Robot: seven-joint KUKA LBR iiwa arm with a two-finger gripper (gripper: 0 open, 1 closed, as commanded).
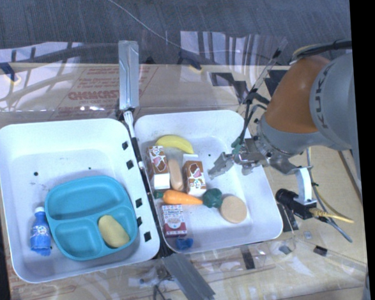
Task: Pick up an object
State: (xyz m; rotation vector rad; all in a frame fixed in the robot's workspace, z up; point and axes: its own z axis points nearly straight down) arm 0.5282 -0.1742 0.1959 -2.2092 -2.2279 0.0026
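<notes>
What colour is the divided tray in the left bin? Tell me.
Light blue tray, plain in the camera view.

Red block lettering runs across the cardboard sheet (84, 89) lying behind the left bin; it appears to start with "CHEMCAS", though glare from the clear cover breaks it up, and the smaller red lines printed above it are too faint to read. On the grey arm (325, 98), dark letters "KU" stand on the casing beside the orange band. The two brown-and-white cartons (159, 162) in the right bin, the red-and-white packet (174, 220) below them, and the blue bottle (39, 233) in the left bin carry printed labels, all too small to make out.
</notes>
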